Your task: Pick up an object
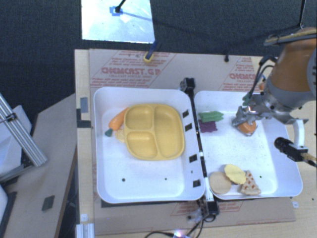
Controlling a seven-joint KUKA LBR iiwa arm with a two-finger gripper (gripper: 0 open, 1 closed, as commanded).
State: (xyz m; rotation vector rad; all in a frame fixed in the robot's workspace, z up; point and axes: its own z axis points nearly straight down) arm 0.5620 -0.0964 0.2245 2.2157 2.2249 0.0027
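The hand [246, 119] is hanging in the right bin [277, 155], right over an orange object [247, 128]; whether it is clamped on it cannot be told.

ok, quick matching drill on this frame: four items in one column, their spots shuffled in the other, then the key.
Items:
1. yellow tray
2. carrot
3. pizza slice
4. green piece

Spots:
A. right bin, near corner
B. left bin, middle
C. right bin, far left side, above a purple piece
D. left bin, at the tray's left edge

Pairs: 1-B, 2-D, 3-A, 4-C
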